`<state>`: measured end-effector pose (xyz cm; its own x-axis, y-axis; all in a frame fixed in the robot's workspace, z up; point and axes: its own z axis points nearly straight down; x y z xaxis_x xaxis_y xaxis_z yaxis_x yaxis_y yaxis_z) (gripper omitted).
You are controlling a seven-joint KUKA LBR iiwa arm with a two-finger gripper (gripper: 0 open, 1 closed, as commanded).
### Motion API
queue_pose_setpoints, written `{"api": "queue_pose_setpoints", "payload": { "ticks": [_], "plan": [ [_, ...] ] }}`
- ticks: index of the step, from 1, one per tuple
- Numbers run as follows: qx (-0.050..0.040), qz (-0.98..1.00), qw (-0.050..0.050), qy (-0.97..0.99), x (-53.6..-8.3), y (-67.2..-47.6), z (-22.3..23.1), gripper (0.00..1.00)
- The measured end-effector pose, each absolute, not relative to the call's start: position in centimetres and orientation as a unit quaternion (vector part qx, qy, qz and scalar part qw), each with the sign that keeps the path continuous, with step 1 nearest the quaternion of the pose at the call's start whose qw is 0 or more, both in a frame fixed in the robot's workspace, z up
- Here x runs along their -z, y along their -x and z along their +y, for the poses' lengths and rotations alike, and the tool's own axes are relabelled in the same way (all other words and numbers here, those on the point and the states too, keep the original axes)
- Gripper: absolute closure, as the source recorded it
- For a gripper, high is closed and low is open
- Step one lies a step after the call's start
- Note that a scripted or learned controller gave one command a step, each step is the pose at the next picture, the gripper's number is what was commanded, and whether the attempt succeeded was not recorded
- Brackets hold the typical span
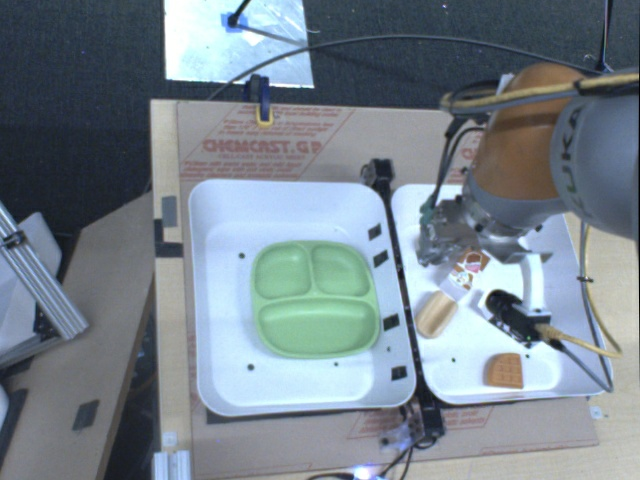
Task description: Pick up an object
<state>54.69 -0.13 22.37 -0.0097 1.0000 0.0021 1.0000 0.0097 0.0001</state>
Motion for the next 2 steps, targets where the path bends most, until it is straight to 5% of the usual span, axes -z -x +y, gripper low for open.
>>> {"api": "queue_pose_setpoints", "payload": {
  "ticks": [2],
  "plan": [
    [0.0012, -0.711, 0.000, 0.703, -23.6, -53.7, 10.3, 1.00]
  ]
}}
